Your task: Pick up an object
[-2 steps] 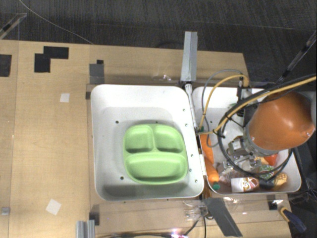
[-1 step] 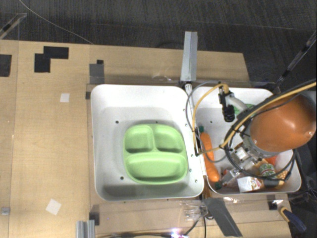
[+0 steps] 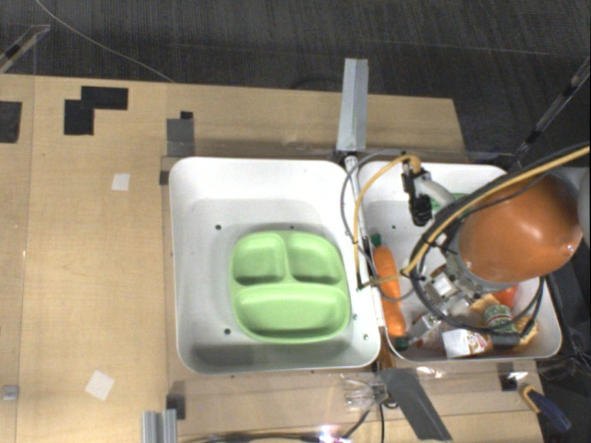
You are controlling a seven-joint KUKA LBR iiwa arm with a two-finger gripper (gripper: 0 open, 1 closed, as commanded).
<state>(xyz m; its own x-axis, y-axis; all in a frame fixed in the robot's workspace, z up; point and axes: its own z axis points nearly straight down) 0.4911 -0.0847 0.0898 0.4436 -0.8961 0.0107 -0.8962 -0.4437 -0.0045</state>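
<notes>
The gripper reaches down into the right bin, with the orange carrot just beside it on the left. Whether it grips anything cannot be told. The green divided plate lies in the left bin.

No lettering, brand or number can be read anywhere. A small white packet near the front edge of the right bin carries a red-and-yellow printed label, too blurred to make out.

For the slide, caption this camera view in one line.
KUKA arm reaching down into the cluttered right bin beside an orange carrot, while a green divided plate sits in the left bin.
</notes>
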